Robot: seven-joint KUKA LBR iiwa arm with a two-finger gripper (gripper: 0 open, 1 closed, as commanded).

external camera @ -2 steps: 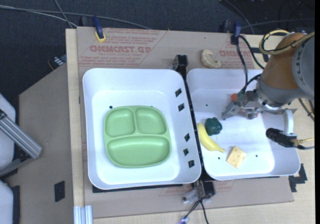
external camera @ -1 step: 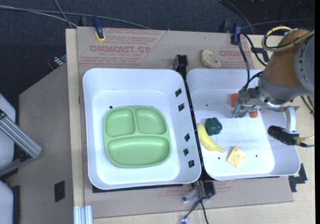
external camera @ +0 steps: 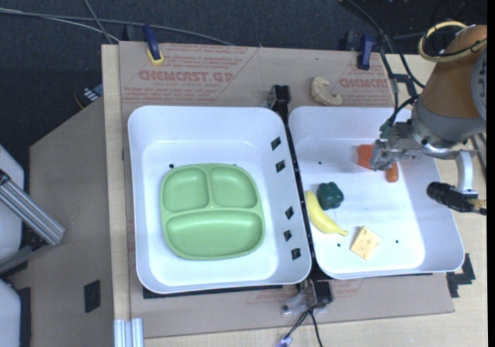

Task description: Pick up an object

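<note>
The right bin [external camera: 433, 249] holds several small objects. An orange piece [external camera: 365, 156] lies near its back, and more orange [external camera: 392, 175] shows just beyond the gripper [external camera: 384, 161], which is down over this orange thing and hides its middle. A dark green object [external camera: 330, 195] and a yellow banana [external camera: 321, 216] lie close together by the bin's left wall. Toward the front rests a yellow wedge-like block [external camera: 365, 243]. The grey arm with its orange band [external camera: 452, 86] comes in from the right.
The left bin [external camera: 143, 133] holds a green divided plate [external camera: 211, 210]. A beige lump [external camera: 326, 90] sits on the cardboard behind the right bin. Blue clamps [external camera: 153, 49] [external camera: 365, 50] hold the board's back edge. Cables run along the arm at right.
</note>
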